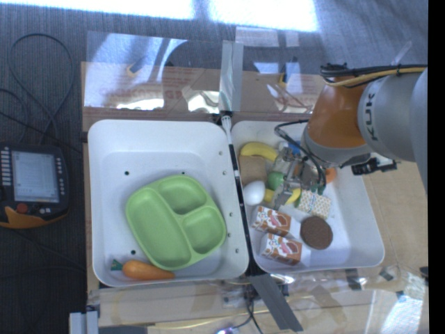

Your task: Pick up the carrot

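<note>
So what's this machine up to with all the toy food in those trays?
A grey and orange robot arm is meant to pick up the carrot. Right now its gripper hangs over the right bin, among a banana, a white egg, two small cartons and a brown cookie. The carrot lies in the left bin, at its near edge beside a green divided plate, untouched.

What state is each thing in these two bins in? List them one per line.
carrot: lying flat in left bin, beside plate
green divided plate: upright, nothing on it
banana: lying in right bin
white egg: resting by divider
two juice cartons: lying flat
pincer: low over right bin
</note>
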`<action>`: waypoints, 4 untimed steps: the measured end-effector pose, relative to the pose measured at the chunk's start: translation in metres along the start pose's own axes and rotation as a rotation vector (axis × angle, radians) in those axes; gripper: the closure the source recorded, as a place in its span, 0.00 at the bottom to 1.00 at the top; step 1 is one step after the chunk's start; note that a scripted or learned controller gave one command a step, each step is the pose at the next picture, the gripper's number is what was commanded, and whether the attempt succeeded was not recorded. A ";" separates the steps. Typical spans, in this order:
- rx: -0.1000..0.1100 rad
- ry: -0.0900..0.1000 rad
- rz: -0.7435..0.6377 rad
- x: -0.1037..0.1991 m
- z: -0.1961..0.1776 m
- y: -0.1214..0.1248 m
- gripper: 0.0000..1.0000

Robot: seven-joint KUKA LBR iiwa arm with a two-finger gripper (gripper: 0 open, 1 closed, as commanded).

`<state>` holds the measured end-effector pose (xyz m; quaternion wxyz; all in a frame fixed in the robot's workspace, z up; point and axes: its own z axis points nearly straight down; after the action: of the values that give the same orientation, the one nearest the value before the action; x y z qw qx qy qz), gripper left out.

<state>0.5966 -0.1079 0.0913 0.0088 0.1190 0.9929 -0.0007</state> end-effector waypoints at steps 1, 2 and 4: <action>-0.002 0.006 -0.129 -0.051 0.002 -0.084 0.00; 0.002 -0.006 -0.130 -0.054 -0.011 -0.083 1.00; 0.001 0.003 -0.272 -0.054 -0.234 -0.024 1.00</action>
<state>0.6397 -0.1435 0.3258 0.0072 -0.0167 0.9998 -0.0020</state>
